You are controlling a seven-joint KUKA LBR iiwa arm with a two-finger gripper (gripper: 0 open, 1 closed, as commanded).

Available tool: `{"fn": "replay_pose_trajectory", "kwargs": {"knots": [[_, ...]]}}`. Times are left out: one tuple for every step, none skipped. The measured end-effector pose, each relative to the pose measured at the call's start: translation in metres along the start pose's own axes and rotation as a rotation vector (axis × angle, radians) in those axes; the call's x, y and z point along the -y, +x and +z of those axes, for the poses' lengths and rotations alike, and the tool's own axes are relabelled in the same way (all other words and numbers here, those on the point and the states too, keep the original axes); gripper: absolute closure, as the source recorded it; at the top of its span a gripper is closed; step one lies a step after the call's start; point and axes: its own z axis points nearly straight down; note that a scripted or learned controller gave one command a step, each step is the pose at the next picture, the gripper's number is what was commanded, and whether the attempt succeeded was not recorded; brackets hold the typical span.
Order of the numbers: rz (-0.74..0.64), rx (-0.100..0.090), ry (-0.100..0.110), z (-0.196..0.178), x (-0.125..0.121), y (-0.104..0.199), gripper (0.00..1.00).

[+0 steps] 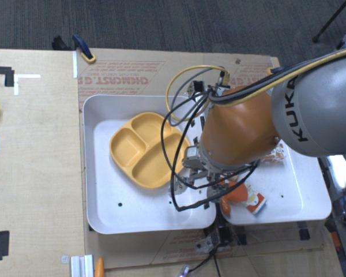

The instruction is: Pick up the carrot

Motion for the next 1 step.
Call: {"fn": "replay_pose_trajectory", "kwargs": {"knots": [[-0.032,-0.005,-0.024,0.0529,-0.0294,-0.0706,0.00]]}}
